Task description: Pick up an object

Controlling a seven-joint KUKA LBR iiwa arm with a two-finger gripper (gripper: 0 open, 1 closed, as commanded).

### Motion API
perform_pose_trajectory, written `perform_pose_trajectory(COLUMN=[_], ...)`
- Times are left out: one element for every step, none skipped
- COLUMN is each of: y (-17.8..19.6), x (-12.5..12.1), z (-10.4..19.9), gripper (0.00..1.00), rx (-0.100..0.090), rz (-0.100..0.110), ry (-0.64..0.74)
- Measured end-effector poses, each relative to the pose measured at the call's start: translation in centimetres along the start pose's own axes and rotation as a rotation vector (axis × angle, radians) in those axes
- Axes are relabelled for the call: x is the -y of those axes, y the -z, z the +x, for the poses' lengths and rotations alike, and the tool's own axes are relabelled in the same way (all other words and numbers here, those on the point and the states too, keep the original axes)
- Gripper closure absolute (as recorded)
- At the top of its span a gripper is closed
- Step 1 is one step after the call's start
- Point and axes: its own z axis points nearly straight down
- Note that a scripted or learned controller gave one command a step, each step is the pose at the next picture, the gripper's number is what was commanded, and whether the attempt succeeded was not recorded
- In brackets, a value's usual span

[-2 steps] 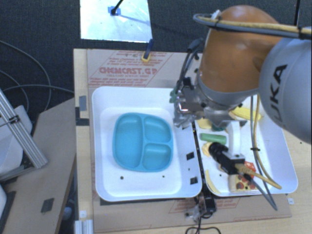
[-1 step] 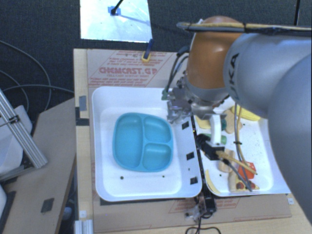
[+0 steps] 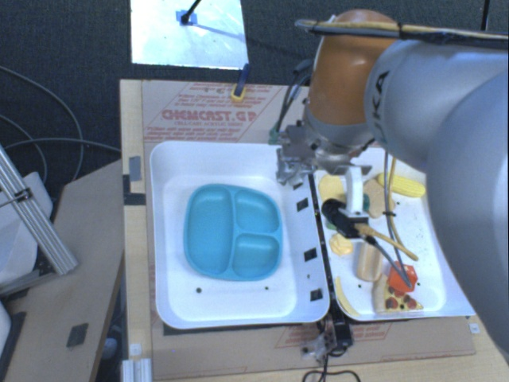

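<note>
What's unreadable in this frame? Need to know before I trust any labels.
1) Right bin, camera view: far end and right side hidden under the arm.
2) Yellow item: partly covered by the arm; type unclear.
3) Small red-and-tan piece at the near end: too small and blurred to identify.
4) end effector: small and blurred; contact with anything cannot be told.
</note>
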Motion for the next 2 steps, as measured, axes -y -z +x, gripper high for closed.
perform_pose_trajectory(y=[-10.9,-5.7], x=[-2.3,-6.6], z=[1.8,-6.4], gripper=[1.0,1.0], rx=[0.001,0.003], rz=[0.01,-0.005], ry=[0.006,-0.003])
